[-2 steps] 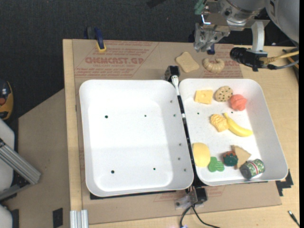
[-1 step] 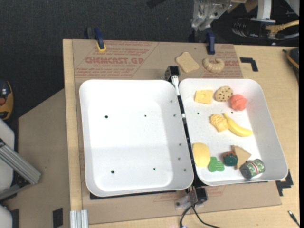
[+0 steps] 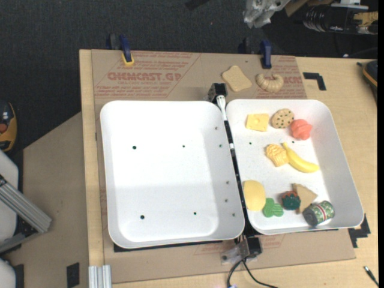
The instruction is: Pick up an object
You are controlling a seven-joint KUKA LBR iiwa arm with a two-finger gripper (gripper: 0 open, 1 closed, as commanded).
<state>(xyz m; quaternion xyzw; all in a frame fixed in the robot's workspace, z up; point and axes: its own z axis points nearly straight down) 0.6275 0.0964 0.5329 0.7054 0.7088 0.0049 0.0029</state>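
Observation:
The right bin (image 3: 336, 161) holds several toy foods. Among them are a yellow cheese wedge (image 3: 258, 122), a cookie (image 3: 281, 119), a pink-red lump (image 3: 300, 129), a banana (image 3: 301, 161), a yellow ridged piece (image 3: 275, 154), a pale yellow oval (image 3: 254, 195), a green piece (image 3: 273, 209), a brown wedge (image 3: 304, 193) and a small can (image 3: 318, 213). My gripper (image 3: 260, 8) hangs high at the top edge of the camera view, far behind the bins and well away from every object.
The left bin (image 3: 114, 161) adjoins the right one. On the brown board behind the bins lie a bread slice (image 3: 236, 78) and a tan pastry (image 3: 270, 81). Blue clamps (image 3: 126, 48) (image 3: 266, 53) hold the board's back edge.

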